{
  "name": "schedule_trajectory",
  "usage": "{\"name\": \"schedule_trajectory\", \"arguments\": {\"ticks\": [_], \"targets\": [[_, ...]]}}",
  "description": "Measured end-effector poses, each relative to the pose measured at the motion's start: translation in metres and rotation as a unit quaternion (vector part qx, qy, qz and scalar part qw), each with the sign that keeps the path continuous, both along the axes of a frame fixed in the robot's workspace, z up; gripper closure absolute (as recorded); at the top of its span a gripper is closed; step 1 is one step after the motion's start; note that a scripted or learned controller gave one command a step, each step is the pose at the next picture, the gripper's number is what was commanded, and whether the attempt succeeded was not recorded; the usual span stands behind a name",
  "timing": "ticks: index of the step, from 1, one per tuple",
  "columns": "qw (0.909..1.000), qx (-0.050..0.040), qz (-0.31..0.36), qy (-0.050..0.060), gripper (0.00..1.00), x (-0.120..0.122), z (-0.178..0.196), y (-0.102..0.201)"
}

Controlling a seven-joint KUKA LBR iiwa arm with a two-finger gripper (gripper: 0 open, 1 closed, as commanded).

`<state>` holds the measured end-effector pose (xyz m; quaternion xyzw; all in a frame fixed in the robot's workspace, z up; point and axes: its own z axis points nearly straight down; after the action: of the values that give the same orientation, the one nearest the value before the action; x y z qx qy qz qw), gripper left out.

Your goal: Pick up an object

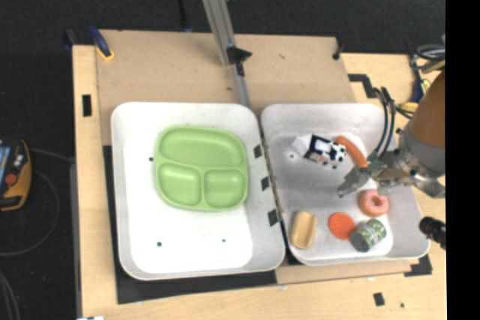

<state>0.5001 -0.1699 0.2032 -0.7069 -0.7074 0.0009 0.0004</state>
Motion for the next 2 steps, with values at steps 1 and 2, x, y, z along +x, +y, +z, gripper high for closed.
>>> {"name": "schedule_trajectory", "arguments": {"ticks": [1, 2], "targets": [[1.0, 0.0003, 0.0, 0.001, 0.0, -0.004, -0.043, 0.002], [1.0, 0.0005, 0.0, 0.001, 0.0, -0.005, -0.096, 0.001]]}}
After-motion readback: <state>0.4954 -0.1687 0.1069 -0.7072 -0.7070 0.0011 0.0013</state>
